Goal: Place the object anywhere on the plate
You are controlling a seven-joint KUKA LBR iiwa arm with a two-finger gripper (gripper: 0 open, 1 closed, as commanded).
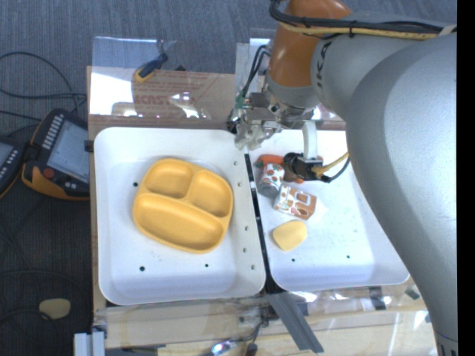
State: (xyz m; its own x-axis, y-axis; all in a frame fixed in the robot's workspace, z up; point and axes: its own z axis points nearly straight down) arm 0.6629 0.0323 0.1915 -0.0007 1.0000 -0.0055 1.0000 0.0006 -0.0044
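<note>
We see the claw (252,133) at upper centre, over the seam between bins; whether it is apart or together we cannot tell. Yellow plate (182,203) bare at left. Objects (286,191) lie right of centre. Placement not yet done.

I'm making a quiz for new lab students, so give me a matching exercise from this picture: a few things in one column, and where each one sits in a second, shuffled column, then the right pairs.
Things:
1. yellow divided plate
2. pale yellow wedge
3. gripper
4. patterned packet

Places:
A. above the far end of the divide between the two bins
B. in the left bin
C. in the right bin, nearest the front edge
D. in the right bin, just behind the wedge

Pairs: 1-B, 2-C, 3-A, 4-D
</note>
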